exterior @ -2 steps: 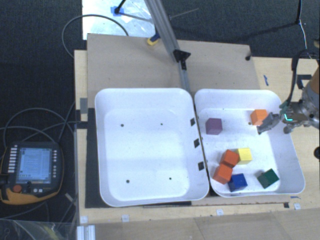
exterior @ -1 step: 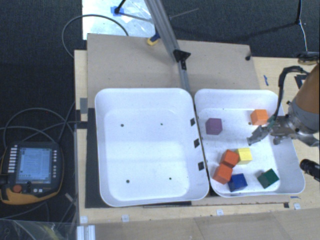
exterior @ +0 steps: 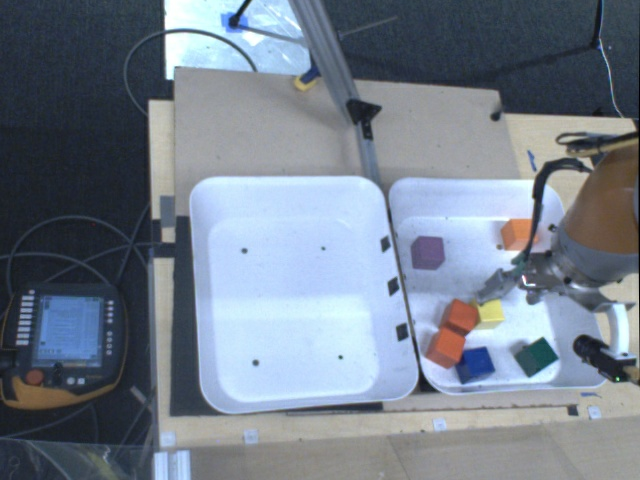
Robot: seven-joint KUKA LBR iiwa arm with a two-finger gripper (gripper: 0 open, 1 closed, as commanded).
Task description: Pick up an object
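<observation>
Two white bins (exterior: 290, 193) sit on a tan desk (exterior: 440, 108). In the right bin lie a purple block (exterior: 428, 252), an orange block (exterior: 517, 234), a yellow block (exterior: 491, 314), two more orange blocks (exterior: 461, 317) (these a deeper, redder orange), a blue block (exterior: 475, 364) and a dark green block (exterior: 537, 356). The arm (exterior: 605, 218) is grey with an orange band. The floor (exterior: 70, 118) is dark grey carpet.

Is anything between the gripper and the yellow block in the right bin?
Nothing visible. The gripper sits just above the yellow block, with no object between them. An orange block lies against the yellow block's left side.
</observation>
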